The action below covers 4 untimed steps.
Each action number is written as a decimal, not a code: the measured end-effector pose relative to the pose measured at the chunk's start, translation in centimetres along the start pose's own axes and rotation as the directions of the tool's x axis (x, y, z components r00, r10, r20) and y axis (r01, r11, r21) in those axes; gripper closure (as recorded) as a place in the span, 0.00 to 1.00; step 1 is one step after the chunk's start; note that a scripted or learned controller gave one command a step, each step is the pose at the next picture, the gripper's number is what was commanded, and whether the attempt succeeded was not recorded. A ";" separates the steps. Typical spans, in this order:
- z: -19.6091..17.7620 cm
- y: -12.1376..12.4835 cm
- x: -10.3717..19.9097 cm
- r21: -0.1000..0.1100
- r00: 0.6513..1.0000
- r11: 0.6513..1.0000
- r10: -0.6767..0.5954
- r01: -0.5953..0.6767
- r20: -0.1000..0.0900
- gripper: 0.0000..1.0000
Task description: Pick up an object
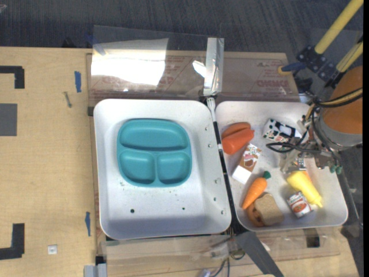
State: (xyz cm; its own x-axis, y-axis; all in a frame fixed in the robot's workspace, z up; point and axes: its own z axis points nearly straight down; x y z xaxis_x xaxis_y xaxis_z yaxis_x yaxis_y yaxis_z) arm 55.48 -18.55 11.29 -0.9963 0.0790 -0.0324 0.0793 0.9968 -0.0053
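Observation:
The right bin (340, 212) holds several small things. A red-orange pepper-like piece (237, 136) lies at its left, with a small white and red carton (248, 159) just below it. A black and white toy (278, 131) rests near the back. Toward the front lie a carrot (254, 192), a brown bread-like block (266, 210), a yellow piece (305, 187) and a small red and white can (298, 204). My gripper (301, 152) hangs low over the bin's right half, just above the yellow piece and right of the carton; cables blur its tip.
The left bin (109, 212) holds a teal divided plate (154, 151). A clear plastic sheet (144, 68) and a metal strip (213, 68) stand behind the bins. The arm's orange band (347, 105) overhangs the right bin's right rim. Yellow poles (340, 19) cross the top right.

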 end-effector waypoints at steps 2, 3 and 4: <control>2.5 -0.8 -0.9 -0.005 0.999 0.999 -0.037 0.037 -0.022 0.00; 1.1 -0.8 -1.3 -0.002 0.999 0.999 -0.038 0.038 -0.008 1.00; 1.2 -0.7 -1.2 -0.002 0.999 0.999 -0.038 0.038 -0.010 0.00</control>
State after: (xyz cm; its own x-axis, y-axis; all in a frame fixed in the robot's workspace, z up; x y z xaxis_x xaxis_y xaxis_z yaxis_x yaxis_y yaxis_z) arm 56.70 -19.39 10.10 -0.9989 0.0411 -0.0222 0.0412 0.9991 -0.0044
